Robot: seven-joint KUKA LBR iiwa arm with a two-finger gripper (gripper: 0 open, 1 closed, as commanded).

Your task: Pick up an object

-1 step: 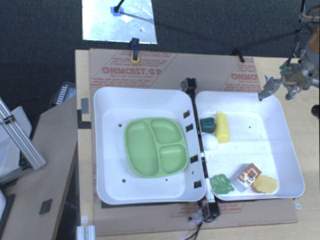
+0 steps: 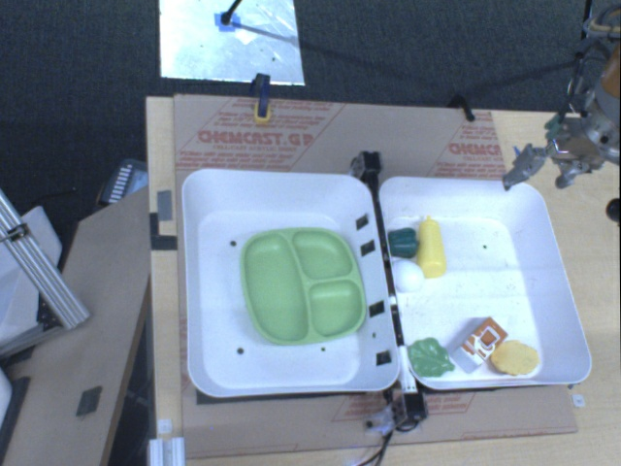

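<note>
The right bin (image 2: 500,265) holds several small objects. A yellow bottle (image 2: 431,247) lies next to a dark green piece (image 2: 402,242), with a white ball (image 2: 408,277) just below them by the left wall. Near the front lie a green leafy toy (image 2: 429,357), an orange and white box (image 2: 481,342) and a yellow lump (image 2: 514,358). My gripper (image 2: 537,171) hovers above the bin's far right corner, open, with nothing between its fingers. It is well away from all the objects.
The left bin (image 2: 215,260) bears a light green divided plate (image 2: 299,285). A black clip divider (image 2: 374,250) runs between the bins. Both bins rest on a cardboard sheet (image 2: 291,134). A shiny metal plate (image 2: 231,25) lies on the floor behind.
</note>
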